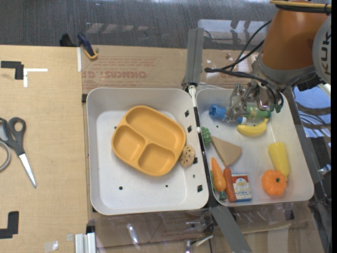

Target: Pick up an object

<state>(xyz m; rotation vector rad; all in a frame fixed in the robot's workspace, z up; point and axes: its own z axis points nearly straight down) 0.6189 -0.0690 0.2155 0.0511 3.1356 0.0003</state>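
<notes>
My gripper (240, 105) hangs over the far part of the right bin (301, 151), under the orange wrist band. Just left of it lies a small blue object (216, 111). A yellow banana (253, 128) lies right below it, and a green item (262, 110) is partly hidden behind the gripper. Nothing can be seen held. Nearer in the same bin are a tan wedge (227, 151), a yellow piece (279, 157), an orange pumpkin (274, 183), a carrot (218, 174) and a small carton (240, 186).
The left bin (100, 157) holds a yellow divided plate (148, 139) with a cookie (186, 155) at its right edge. A green piece (206, 136) sits by the wall between the bins. Scissors (19, 146) lie on the bench at far left.
</notes>
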